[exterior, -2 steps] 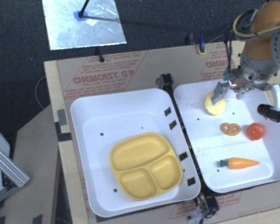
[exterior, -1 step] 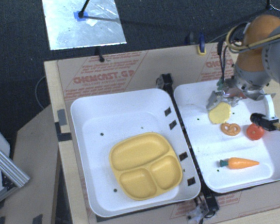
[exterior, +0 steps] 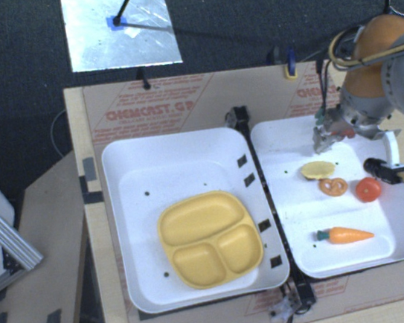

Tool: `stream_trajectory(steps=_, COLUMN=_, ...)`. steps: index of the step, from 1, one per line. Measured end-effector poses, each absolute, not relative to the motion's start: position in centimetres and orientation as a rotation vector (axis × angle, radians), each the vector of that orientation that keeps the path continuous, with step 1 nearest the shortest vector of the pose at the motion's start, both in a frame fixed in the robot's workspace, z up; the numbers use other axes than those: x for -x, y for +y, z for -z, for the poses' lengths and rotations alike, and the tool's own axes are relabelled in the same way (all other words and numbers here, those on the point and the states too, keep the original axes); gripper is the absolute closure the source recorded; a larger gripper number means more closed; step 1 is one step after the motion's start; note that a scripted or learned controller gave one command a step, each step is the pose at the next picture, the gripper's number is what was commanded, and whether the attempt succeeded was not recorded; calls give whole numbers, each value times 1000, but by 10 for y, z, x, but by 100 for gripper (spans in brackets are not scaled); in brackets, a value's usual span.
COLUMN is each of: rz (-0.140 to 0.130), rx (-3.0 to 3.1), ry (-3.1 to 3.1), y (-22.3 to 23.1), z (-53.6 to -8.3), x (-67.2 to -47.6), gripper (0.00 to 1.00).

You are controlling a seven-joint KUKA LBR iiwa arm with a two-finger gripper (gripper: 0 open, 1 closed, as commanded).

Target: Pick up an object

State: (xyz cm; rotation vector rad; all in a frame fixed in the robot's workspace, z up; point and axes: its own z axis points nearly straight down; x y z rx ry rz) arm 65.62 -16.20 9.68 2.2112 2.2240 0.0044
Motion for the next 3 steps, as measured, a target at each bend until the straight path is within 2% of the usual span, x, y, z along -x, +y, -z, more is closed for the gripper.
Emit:
stream_trajectory(steps=2, rz=-8, rx=-2210, ry=2220, y=-163, z=-225, x=-651, gripper=100)
stream_trajectory(steps=3, rz=-1, rx=-2214, ry=2225, y=-163, z=-209, x=-652, gripper=100)
